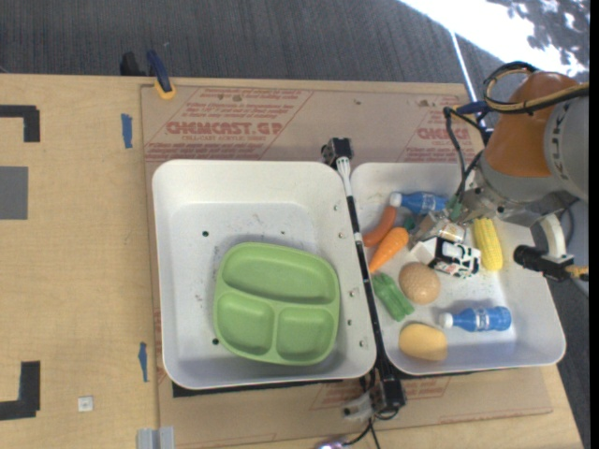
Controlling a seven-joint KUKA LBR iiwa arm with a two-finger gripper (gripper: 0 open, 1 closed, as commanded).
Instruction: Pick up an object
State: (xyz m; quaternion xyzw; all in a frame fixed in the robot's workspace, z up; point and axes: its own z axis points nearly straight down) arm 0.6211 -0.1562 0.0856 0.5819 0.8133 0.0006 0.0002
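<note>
The bench carries the two bins edge to edge. The left bin holds just a green divided plate toward its near edge. The right bin holds all the small things, so that is where any pick has to happen.

The arm reaches in over the right bin's far right corner. Its gripper is low among the clutter at the bin's middle, just beside a black-and-white toy. How its grip stands cannot be told, as cables and dark parts blur together there, and nothing is visibly held.

The nearest candidates are crowded:
- a corn cob along the right edge
- two carrots against the left edge
- a blue bottle by the far edge
- a tan egg-shaped piece touching the toy

To do this well, I would commit to one thing and not the gap between several. The toy looks closest (though its odd shape may slip). The descent should be straight, with the closing line across the thing's narrow side. A clean lift would avoid nudging the egg.

Easier targets, by my reckoning, lie toward the near edge, where a yellow fruit and a second blue bottle sit somewhat clear of the rest. A green piece lies by the left edge.
</note>
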